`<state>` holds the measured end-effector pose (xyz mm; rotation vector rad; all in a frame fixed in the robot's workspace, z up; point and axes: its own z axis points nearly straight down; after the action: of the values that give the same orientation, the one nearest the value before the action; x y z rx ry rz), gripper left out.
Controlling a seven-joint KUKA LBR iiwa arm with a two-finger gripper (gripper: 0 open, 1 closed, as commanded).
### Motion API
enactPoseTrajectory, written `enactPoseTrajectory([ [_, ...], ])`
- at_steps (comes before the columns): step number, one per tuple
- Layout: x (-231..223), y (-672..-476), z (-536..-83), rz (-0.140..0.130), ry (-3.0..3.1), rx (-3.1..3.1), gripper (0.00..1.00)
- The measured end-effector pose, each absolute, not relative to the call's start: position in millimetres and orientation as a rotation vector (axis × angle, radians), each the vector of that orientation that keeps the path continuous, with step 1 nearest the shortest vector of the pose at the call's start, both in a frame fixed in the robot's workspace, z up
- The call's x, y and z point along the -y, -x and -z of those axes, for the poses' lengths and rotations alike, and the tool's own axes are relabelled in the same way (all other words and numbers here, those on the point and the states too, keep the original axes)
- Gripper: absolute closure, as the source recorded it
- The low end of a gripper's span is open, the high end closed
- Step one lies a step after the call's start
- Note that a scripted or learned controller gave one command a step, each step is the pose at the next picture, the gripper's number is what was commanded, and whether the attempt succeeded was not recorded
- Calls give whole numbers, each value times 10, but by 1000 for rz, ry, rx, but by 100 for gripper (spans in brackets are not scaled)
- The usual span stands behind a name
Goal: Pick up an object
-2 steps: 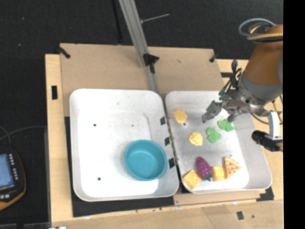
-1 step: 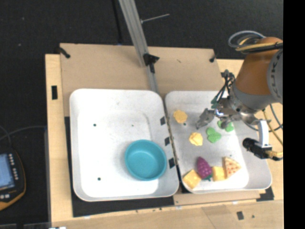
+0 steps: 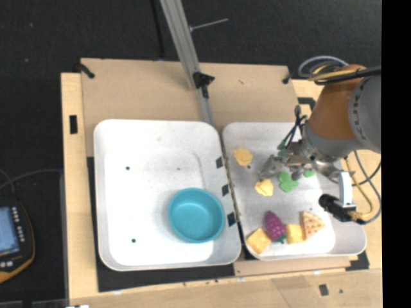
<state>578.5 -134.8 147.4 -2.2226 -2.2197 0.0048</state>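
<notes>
Two white bins are seen side by side on the counter [image 3: 77,172]. In the left bin [image 3: 128,146] a blue bowl [image 3: 196,214] lies near its lower right corner, upright, with the rest of that bin's floor bare.

In the right bin [image 3: 347,242] several small toy foods are scattered. A yellow piece [image 3: 243,156] is placed near the bin's upper left. A second yellow piece [image 3: 264,187] is found lower down, toward the middle. Along the bottom wall a yellow block [image 3: 259,240], purple grapes [image 3: 275,226], a small yellow cube [image 3: 295,233] and a pizza slice [image 3: 312,224] are grouped in a row, the grapes lying between the block and the cube and touching or nearly touching both.

The arm [image 3: 340,114] is reached in from the right, its orange band seen above the wrist. The pincer [image 3: 288,169] is lowered into the right bin, just above a green item [image 3: 288,182], which lies just right of the second yellow piece. Whether the pincer is spread or closed cannot be told, nor whether the green item is gripped. A black part [image 3: 334,206] on the arm is seen beside the pizza slice.
</notes>
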Motion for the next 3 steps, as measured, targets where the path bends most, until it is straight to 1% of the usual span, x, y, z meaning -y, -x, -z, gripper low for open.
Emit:
enactPoseTrajectory([
  [1, 1355, -5801, -1610, 3, 2230, 2218, 100],
  [2, 1371, -5737, -2214, 7, 2229, 2224, 100],
  [3, 1384, -5752, -2640, 6, 2223, 2229, 100],
])
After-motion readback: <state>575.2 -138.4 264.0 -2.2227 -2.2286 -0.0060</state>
